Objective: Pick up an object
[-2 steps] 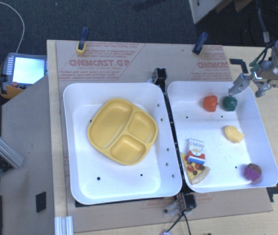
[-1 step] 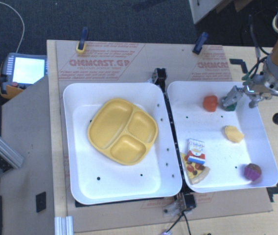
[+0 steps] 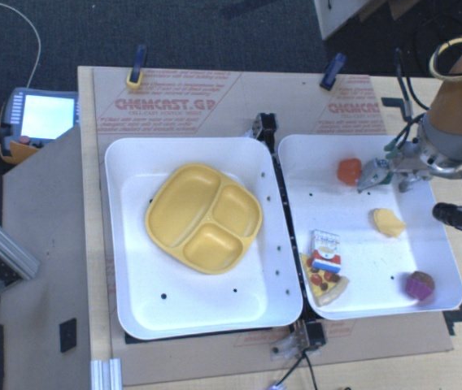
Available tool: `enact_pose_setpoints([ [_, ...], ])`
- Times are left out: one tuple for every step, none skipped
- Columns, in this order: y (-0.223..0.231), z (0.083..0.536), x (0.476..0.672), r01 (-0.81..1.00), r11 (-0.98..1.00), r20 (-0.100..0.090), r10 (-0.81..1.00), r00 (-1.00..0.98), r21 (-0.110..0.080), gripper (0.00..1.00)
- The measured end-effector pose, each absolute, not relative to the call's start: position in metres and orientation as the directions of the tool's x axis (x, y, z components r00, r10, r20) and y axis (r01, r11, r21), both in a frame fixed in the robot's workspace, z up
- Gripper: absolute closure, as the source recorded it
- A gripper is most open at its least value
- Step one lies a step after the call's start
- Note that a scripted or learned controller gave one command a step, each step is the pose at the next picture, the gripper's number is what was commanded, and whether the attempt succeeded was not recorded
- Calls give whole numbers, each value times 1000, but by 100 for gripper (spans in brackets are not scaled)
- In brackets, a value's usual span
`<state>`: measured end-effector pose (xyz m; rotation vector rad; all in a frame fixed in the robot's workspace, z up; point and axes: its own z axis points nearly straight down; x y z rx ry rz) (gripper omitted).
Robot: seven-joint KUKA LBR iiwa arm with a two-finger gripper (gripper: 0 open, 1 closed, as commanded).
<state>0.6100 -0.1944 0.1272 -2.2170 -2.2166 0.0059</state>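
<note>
The jaws [image 3: 387, 174] hang over the far part of the right bin [image 3: 438, 295] with nothing visible between them; how far apart they stand cannot be told. A red tomato-like toy [image 3: 349, 171] lies just to their left, a yellow wedge [image 3: 389, 223] a little nearer the camera below them, and a purple toy [image 3: 419, 286] well apart at the near corner. A small carton [image 3: 325, 253] and a pizza slice [image 3: 328, 286] lie touching, down-left of the jaws, while a yellow divided plate [image 3: 204, 217] sits in the left bin [image 3: 129, 242].

Dark grey carpet floor [image 3: 174, 15] lies behind the cardboard-topped desk [image 3: 215, 96]; two lit screens [image 3: 44, 116] sit left; white cable [image 3: 19, 23] loops above.
</note>
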Motion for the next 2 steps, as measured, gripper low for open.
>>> enact_pose_setpoints([
  [-194,81,609,1000,0,2,1000,0,-6,0],
  [-194,96,611,1000,0,-1,1000,0,2,100],
])
